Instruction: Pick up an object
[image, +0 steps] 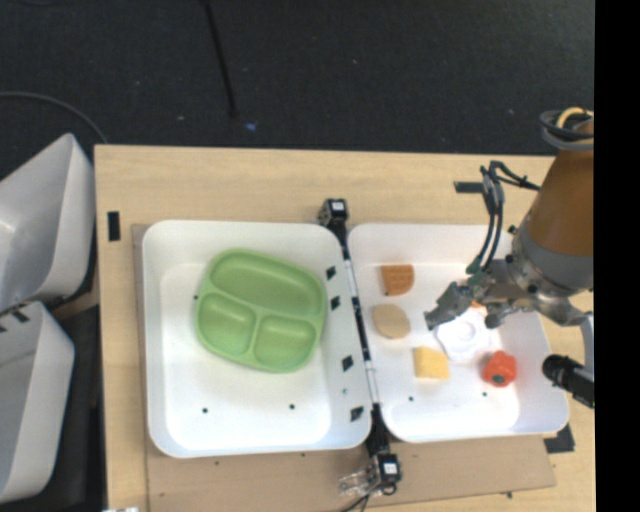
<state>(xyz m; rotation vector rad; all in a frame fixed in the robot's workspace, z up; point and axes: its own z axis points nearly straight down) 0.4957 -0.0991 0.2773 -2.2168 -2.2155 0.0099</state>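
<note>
pincer (462, 309) hangs mid right bin (440, 425), items (432, 364) close around.

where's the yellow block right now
The yellow block lies in the right bin, near its left-centre, just below the tan round piece and left of the red-orange object.

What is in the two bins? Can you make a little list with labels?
left bin: green plate with three sections
right bin: orange block, tan round piece, yellow block, red-orange toy, small white thing
arm: reaches in from the right
gripper: above the right bin, close over the small white thing
held: nothing seen between the fingers
</note>
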